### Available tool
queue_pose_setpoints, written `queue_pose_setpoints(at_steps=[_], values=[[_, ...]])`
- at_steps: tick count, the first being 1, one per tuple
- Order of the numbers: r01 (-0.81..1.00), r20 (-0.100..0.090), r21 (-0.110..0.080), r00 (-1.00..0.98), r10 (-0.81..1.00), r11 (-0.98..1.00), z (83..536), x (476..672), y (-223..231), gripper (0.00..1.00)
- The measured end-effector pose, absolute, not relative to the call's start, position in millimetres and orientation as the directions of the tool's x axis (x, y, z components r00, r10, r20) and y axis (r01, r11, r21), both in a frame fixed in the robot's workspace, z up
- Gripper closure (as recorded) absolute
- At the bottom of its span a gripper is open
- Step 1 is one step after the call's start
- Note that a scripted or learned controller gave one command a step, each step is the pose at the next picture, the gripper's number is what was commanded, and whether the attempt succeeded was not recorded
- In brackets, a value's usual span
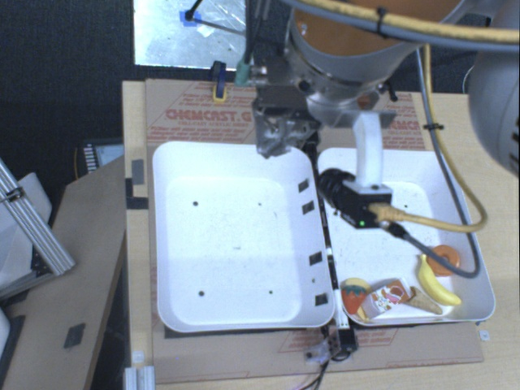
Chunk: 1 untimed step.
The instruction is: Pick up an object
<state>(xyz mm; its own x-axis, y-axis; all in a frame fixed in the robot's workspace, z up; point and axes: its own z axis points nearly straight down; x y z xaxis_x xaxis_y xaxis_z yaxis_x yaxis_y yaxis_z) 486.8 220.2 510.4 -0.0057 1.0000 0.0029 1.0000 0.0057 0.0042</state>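
Observation:
Several small objects lie in the front corner of the right bin [479,303]: a yellow banana [437,281], an orange round piece [445,257], a red-orange fruit [354,293], a red and white packet [383,297] and a brown cone-shaped piece [423,302]. My gripper [275,140] hangs over the back right corner of the left bin [227,242], close to the divider between the bins and far from all these objects. Nothing shows beneath it or in its grasp. The arm's wide orange and grey body covers the back of the right bin.
A white bracket with a black unit [356,202] and a yellow cable [426,223] hangs from the wrist over the right bin. Black clips [309,208] line the divider. A silver panel [188,19] lies behind the bench, and aluminium rails [28,226] stand at the left.

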Motion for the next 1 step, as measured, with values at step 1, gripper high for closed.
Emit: queue_pose_setpoints(at_steps=[1], values=[[1.000, 0.000, 0.005, 0.007, 1.000, -0.007, 536.4, 512.3, 142.0, 1.00]])
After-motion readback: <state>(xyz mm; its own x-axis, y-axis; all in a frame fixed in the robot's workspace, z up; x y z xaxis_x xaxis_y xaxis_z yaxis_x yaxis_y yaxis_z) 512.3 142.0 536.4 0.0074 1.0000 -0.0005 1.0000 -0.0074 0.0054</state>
